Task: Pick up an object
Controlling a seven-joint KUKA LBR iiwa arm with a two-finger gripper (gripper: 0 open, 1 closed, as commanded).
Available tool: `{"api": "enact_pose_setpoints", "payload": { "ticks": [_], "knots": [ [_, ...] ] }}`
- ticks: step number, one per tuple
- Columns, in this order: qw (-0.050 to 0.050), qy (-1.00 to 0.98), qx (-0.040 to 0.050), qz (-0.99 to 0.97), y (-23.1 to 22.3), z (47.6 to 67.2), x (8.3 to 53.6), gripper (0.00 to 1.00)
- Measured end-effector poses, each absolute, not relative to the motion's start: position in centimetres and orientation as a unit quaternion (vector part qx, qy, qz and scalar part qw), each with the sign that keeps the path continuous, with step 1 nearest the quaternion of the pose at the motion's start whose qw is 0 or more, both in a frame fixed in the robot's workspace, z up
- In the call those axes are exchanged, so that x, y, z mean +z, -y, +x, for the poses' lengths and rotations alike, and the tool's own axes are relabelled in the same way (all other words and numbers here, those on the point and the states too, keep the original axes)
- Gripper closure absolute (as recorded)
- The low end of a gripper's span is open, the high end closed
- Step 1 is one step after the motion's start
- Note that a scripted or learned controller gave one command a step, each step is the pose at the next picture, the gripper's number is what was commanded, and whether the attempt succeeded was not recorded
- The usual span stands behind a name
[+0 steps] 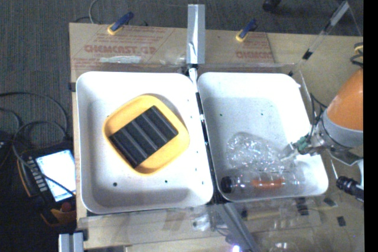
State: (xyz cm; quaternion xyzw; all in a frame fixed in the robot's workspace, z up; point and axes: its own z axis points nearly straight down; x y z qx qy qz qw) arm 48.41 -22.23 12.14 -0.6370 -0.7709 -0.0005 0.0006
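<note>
The gripper [302,145] sits low at the right bin's [248,88] right wall, below the arm's orange band [348,106]; whether it is apart or together I cannot tell, and nothing shows clamped in it. Just left of it lies a crumpled clear plastic wrap [253,150], glossy and wrinkled. Left and below, along the bin's near wall, lies a clear bottle [260,183] on its side, dark cap to the left, with an orange patch inside. Well to the left, in the left bin [94,97], rests a rounded yellow block [147,133], smooth, tilted, with a black ribbed top. Both bins are shallow, white and lightly speckled, on a brown cardboard sheet [136,47].
</note>
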Motion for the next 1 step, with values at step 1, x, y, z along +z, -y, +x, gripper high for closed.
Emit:
{"api": "enact_pose_setpoints", "payload": {
  "ticks": [1],
  "knots": [
    [-0.001,0.778,-0.0005,-0.628,15.89,51.81,22.99,0.0]
  ]
}}
